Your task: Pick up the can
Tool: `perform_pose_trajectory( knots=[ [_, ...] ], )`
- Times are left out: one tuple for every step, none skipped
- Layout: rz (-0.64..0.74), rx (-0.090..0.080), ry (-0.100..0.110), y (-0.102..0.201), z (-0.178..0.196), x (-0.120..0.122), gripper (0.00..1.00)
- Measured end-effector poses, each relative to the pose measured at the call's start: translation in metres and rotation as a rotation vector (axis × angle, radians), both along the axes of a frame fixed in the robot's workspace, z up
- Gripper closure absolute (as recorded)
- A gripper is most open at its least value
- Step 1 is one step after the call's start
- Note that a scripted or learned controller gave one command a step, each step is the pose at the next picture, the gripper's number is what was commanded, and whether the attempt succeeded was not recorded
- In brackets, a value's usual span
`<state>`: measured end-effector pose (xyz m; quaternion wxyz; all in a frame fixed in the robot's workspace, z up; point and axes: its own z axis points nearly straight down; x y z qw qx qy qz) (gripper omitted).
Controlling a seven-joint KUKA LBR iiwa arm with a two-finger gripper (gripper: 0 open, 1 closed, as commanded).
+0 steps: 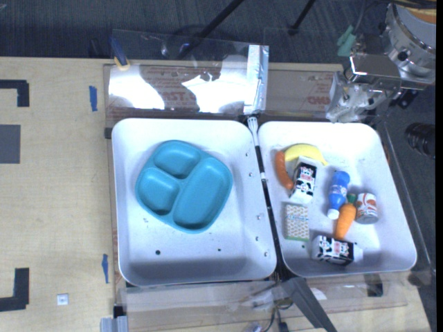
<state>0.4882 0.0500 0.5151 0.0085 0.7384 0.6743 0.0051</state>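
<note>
Can: you'll find it lying at the right bin's right side, touching a carrot.
Neighbours: blue bottle, two milk cartons.
Left bin: blue divided plate.
Gripper: above the right bin's far edge; you cannot tell its opening.

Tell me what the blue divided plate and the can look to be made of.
Blue plate: likely moulded plastic, uniform colour, smooth with a soft sheen, three rounded compartments. Can: probably metal under a red and white printed label, with a pale end that seems to shine; too small to be sure.
</note>
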Motion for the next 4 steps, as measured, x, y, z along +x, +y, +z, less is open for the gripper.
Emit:
perform_pose_trajectory(
  knots=[
    [0.004,0.000,-0.003,0.002,0.010,0.001,1.00],
    [0.008,-0.001,-0.007,0.004,0.020,0.002,1.00],
    [0.013,-0.001,-0.010,0.006,0.031,0.003,1.00],
    [0.017,-0.001,-0.014,0.008,0.041,0.004,1.00]
  ],
)
